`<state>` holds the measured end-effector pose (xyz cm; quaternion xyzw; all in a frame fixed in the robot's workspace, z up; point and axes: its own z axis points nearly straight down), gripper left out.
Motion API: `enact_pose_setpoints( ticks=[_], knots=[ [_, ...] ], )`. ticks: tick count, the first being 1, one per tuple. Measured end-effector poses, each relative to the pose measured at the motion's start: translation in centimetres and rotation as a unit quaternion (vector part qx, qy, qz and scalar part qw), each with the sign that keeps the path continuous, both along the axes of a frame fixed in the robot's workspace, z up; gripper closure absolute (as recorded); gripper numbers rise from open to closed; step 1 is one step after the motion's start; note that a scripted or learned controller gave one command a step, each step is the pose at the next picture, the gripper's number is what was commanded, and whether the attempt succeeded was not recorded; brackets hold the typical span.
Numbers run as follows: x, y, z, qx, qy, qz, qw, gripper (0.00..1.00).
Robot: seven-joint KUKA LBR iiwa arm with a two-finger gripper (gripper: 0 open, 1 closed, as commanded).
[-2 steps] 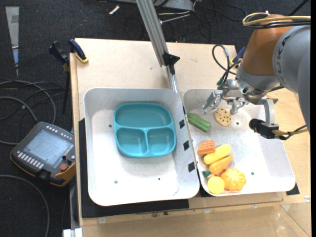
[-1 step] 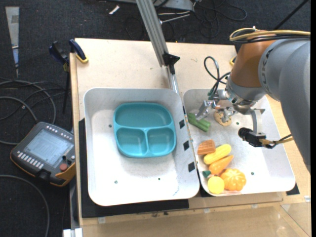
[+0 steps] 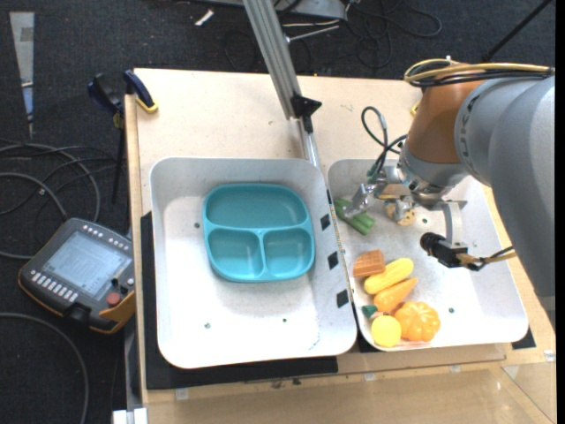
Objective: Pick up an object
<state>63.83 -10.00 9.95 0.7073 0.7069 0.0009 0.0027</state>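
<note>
Two shallow white bins sit side by side on the bench, seen from above at a slant.

Right bin, near edge: a cluster of toy food lies toward the near-left corner — a yellow lemon closest to the rim, an orange fruit touching it on its right, an orange carrot just behind them, a yellow banana against the carrot's far side, and a tan waffle-like piece at the far-left end of the group. All rest on the bin floor.

Left bin, centre: a teal divided plate with three compartments lies flat, one long compartment along its far side and two smaller ones along its near side.

Right bin, far-left part: a green vegetable piece lies near the wall shared with the left bin. The gripper hangs directly above its far end — whether it touches the piece cannot be told, and whether the fingers are spread or closed cannot be told either. A small tan block lies just right of the gripper, beneath the wrist.

The grey arm with its orange band enters from the right, over the bin's far-right corner; a black cable loops above the wrist.
</note>
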Motion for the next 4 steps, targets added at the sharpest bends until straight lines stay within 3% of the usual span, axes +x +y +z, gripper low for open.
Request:
enact_pose_setpoints(
  ticks=[1,4],
  knots=[
    [0.2,0.0,1.3,-0.0006,-0.003,0.0,1.0,1.0],
    [0.7,0.2,14.4,0.0006,-0.001,0.002,1.0,1.0]
  ],
)
